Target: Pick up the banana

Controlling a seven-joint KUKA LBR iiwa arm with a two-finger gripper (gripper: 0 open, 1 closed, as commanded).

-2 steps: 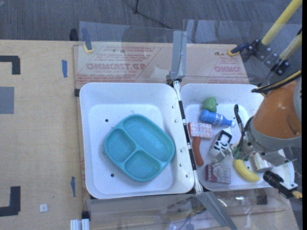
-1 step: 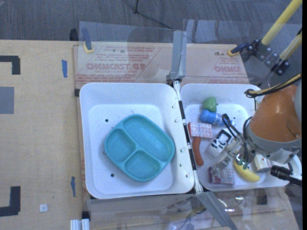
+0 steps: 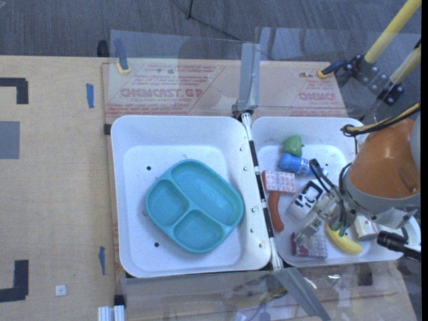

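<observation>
Hovering over the banana point(image 3: 345, 241), the gripper point(image 3: 332, 221), finger state unclear, risks snagging the neighbouring packet point(image 3: 311, 246).

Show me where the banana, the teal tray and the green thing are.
banana point(image 3: 346, 242): camera view, middle of its yellow curve.
teal tray point(image 3: 194, 204): camera view, ridge between its compartments.
green thing point(image 3: 292, 144): camera view, its top.

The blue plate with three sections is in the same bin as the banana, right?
Not quite. The blue plate sits in the left bin, while the banana lies in the right bin, near the gripper. The camera view shows this.
</observation>
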